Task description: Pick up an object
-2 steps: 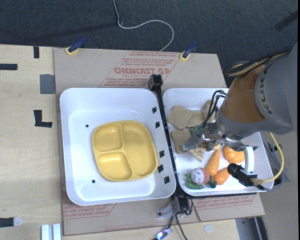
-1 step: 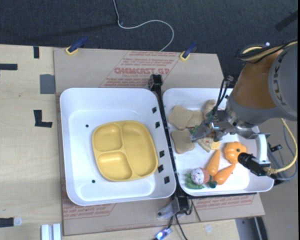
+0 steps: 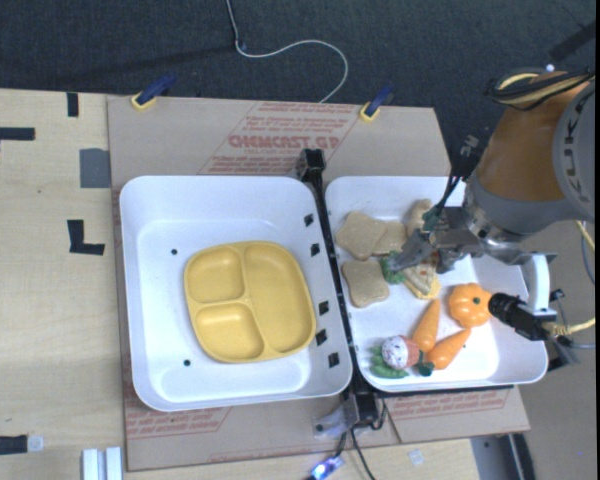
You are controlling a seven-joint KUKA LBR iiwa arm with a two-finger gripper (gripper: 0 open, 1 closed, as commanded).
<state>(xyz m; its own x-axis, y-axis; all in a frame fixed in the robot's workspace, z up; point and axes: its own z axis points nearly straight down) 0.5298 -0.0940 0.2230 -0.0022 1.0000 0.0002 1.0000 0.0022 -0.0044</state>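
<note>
Toys crowd the right bin point(image 3: 510, 373), so the gripper point(image 3: 423, 256) hangs low over the sandwich point(image 3: 420, 283) between the bread slices point(image 3: 365, 236) and the orange point(image 3: 467, 305); I cannot tell its grip, and nothing is visibly held.

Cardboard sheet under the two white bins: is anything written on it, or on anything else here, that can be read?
"CHEMGEAR" or close to it: red print on the cardboard sheet, upside down and blurred, so the reading is unsure.
Smaller red print around that word and along the sheet's near edge: too small and blurred to read.
Arm: dark lettering on its right side, cut off and unreadable.
Yellow divided plate, white bins and toy foods: no text.
</note>
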